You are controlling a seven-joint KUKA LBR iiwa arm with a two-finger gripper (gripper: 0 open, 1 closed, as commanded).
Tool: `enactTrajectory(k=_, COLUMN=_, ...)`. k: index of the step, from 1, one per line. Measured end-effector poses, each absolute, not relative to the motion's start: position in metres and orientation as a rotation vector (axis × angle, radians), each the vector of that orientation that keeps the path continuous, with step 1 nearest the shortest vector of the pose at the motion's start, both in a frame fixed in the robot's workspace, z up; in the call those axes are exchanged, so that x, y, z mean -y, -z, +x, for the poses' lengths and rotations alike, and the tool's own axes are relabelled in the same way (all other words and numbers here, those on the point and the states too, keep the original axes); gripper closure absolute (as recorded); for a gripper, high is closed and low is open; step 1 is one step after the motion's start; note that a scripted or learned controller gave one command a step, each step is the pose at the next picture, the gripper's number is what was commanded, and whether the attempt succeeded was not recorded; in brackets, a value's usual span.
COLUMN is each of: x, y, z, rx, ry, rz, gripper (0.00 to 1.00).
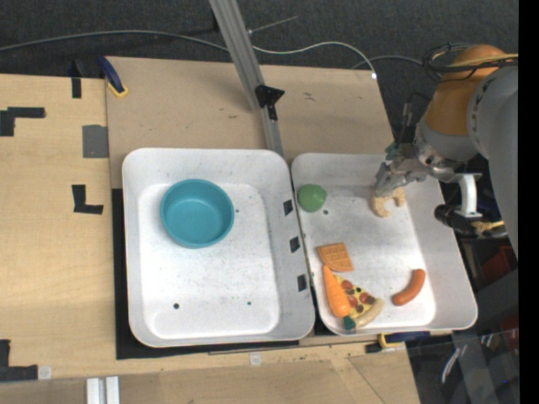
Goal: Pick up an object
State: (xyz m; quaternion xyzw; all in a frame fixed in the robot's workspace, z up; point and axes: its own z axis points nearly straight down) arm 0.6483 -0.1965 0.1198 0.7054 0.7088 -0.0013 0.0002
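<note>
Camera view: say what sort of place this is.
Probably a robotics lab's grasping test bench: two white bins, toy food such as a sausage and pizza slice, tape marks on the bench, and a grey arm's pincer reaching in.

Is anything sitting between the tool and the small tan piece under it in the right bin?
Nothing visible does. The tool is right over the tan piece at the far side of the right bin. The green ball, cracker, carrot, pizza slice and sausage all lie apart from it.
</note>
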Motion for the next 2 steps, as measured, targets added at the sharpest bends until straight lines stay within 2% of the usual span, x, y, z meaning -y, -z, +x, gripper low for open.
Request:
enactTrajectory(k=1, x=0.197, y=-0.162, z=0.648, rx=-2.221, ry=-0.003, rz=2.218, gripper=1.0)
enactTrajectory(k=2, x=0.189, y=-0.219, z=0.655, rx=-2.221, ry=-0.005, rz=2.215, gripper=1.0)
